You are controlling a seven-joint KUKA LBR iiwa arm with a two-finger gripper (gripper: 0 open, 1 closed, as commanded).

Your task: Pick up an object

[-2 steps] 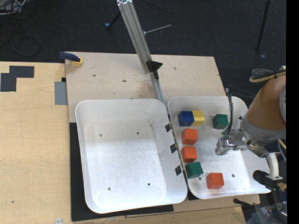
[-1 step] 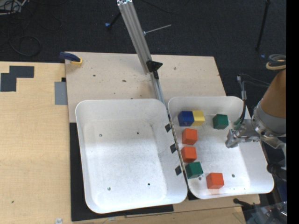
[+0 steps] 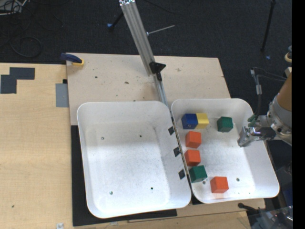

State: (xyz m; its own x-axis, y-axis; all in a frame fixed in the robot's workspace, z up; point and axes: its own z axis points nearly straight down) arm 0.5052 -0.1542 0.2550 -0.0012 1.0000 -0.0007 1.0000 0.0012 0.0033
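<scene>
The right bin (image 3: 257, 175) holds several small cubes. A blue cube (image 3: 189, 121) and a yellow cube (image 3: 202, 120) sit side by side near its far left. A green cube (image 3: 225, 124) lies to their right. Two orange cubes (image 3: 193, 139) (image 3: 192, 157) line the left wall, with another green cube (image 3: 198, 173) below them and an orange cube (image 3: 219, 184) near the front. My gripper (image 3: 248, 136) hangs over the bin's right rim, to the right of the far green cube, with nothing visible between its fingers.
The left bin (image 3: 95, 128) stands beside the right one. A slanted aluminium bar (image 3: 141, 37) rises behind the bins, with black clips along the shared wall. A blue and yellow item (image 3: 72, 59) lies at the bench's far left corner.
</scene>
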